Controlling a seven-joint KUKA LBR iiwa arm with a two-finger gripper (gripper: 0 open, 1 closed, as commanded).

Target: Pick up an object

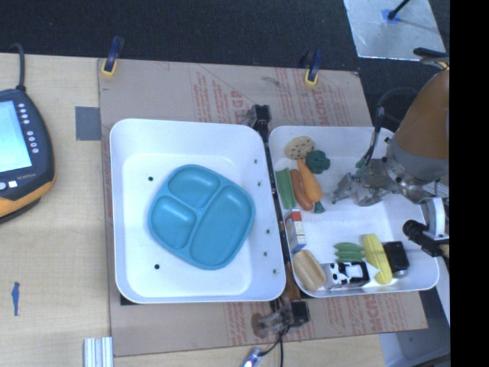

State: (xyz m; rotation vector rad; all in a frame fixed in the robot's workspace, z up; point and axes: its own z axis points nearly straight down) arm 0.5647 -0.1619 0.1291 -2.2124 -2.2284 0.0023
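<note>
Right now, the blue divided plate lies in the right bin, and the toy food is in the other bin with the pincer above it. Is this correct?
Not quite. The blue divided plate lies in the left bin, as the camera view shows. The toy food, such as the carrot and the corn, is in the right bin, with the pincer above it.

The arm point(428, 125) shows as a rounded bulk above the right bin point(412, 285), its upper part an orange-brown dome and, under that, a smooth grey collar with a paler lower edge. A thin dark cable loops out from the dome's left side and runs down towards the wrist. Below the collar sits the gripper point(357, 191), an angular dull grey metal assembly with several short jutting prongs, darker in its recesses. Its markings and screws are too small to make out.
</note>
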